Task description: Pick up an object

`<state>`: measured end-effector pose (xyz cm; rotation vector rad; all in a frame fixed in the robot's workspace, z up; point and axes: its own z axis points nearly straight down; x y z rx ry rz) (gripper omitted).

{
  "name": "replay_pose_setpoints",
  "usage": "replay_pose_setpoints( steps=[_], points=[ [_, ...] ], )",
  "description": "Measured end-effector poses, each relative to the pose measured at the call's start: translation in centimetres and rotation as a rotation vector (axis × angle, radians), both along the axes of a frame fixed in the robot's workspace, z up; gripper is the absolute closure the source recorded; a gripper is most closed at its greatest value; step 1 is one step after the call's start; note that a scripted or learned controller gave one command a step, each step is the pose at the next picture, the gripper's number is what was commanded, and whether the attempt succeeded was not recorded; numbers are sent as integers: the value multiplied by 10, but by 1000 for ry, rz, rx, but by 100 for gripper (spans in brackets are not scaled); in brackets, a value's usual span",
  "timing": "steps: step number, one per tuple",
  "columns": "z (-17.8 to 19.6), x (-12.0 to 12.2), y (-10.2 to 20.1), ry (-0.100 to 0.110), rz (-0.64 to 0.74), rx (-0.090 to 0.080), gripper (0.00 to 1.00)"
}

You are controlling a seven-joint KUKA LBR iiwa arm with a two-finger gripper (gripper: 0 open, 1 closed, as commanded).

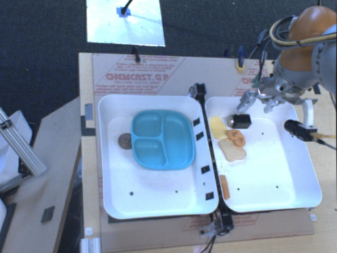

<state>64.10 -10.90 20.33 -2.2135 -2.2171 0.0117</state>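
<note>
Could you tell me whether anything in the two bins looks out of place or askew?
Little stands out. The orange stick lies against the divider at the right bin's left edge, apart from the cluster of food pieces. In the left bin, a small brown disc sits half tucked beside the blue divided plate.

Even, fairly bright overhead illumination; the two white bins (158,204) appear slightly overexposed, and a pale sheet (125,15) at top is washed out by glare. Shadows are soft and short, lying close beneath objects. Overall sharpness is moderate, with mild graininess and softened detail on the arm (308,41).
</note>
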Motion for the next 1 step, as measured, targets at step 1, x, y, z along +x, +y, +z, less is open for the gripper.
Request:
replay_pose_setpoints(
  steps=[1],
  points=[
    [8,3,0,-13,2,-1,0]
  ],
)
